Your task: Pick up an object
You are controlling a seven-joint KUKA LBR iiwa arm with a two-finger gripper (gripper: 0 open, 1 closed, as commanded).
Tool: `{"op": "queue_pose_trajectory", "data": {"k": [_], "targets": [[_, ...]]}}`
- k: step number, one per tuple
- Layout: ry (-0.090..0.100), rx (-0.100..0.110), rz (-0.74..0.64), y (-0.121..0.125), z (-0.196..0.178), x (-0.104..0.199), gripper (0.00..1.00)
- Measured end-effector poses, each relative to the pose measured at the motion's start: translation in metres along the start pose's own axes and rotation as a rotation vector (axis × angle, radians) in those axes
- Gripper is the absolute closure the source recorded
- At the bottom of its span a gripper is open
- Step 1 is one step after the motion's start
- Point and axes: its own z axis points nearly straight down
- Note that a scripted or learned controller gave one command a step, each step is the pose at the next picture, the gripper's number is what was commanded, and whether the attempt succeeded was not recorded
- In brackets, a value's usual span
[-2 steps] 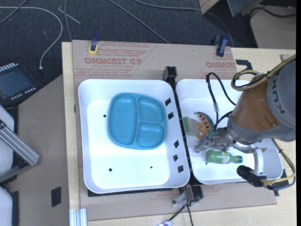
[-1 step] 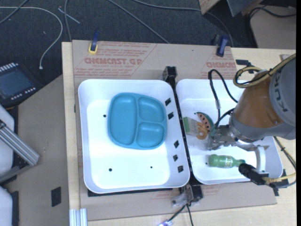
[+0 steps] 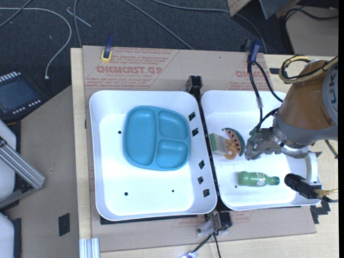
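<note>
Right bin (image 3: 236,104) taken as the landmark. The pincer (image 3: 257,145) hangs over the bin's middle, dark and small from above; whether it is spread or pressed together cannot be told, and nothing is visibly pinched. Green bottle (image 3: 258,179) lies on its side on the bin floor, just toward the bin's near edge from the pincer, apart from it, long axis running left to right across the bin. A small round orange-and-green piece (image 3: 230,143) sits just beside the pincer, toward the divider. Judgement: either is a candidate, and taking the bottle would mean closing across its long axis.
</note>
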Motion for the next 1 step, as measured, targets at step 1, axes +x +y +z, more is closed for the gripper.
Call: {"op": "queue_pose_trajectory", "data": {"k": [1], "targets": [[0.000,-0.002,-0.001,0.0116,-0.0536,0.0024,1.00]]}}
